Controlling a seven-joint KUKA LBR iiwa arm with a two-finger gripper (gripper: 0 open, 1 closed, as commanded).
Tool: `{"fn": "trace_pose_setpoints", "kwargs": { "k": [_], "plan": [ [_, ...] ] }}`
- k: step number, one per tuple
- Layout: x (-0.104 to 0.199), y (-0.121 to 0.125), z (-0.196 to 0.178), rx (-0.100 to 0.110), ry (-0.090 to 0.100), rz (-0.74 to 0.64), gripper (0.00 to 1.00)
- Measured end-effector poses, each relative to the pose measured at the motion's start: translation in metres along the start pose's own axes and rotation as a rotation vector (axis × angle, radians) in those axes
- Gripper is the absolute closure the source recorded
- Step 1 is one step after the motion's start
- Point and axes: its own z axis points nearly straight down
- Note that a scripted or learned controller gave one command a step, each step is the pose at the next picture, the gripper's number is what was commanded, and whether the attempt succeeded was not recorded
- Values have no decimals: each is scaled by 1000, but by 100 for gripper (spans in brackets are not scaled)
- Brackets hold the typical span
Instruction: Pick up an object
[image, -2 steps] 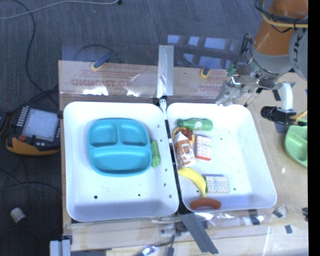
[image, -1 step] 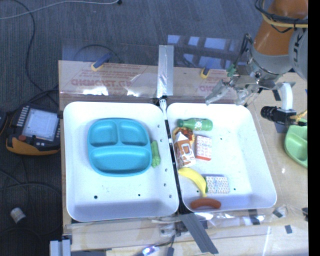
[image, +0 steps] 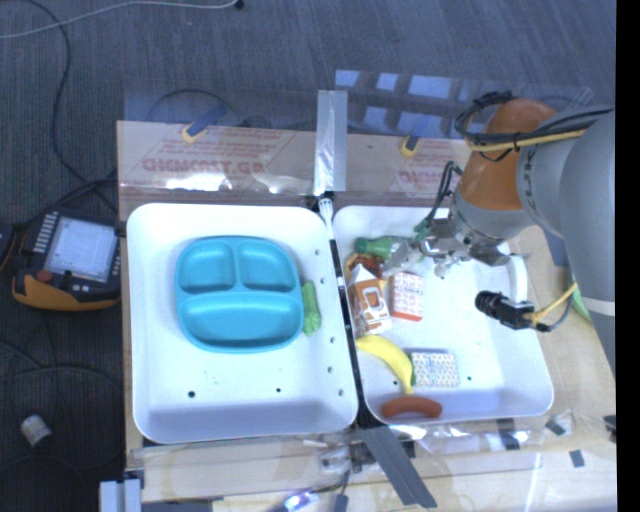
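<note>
Pincer hovers in right bin beside green object

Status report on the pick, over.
Gripper low in right bin, holding nothing visible. Green item just beside it. Snack packets, banana crowd nearby.

Lighting was even and bright from overhead, shadows soft and short. White bins ran close to blown out, little surface detail. Glare streaks sat on the clear plastic sheet and foil tape at the back. Dark carpet stayed underexposed. Focus slightly soft overall, small labels unreadable.
</note>
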Motion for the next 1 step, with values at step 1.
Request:
{"fn": "trace_pose_setpoints", "kwargs": {
  "k": [1],
  "plan": [
    [0, -68, 26, -17, -2, 73, 0]
  ]
}}
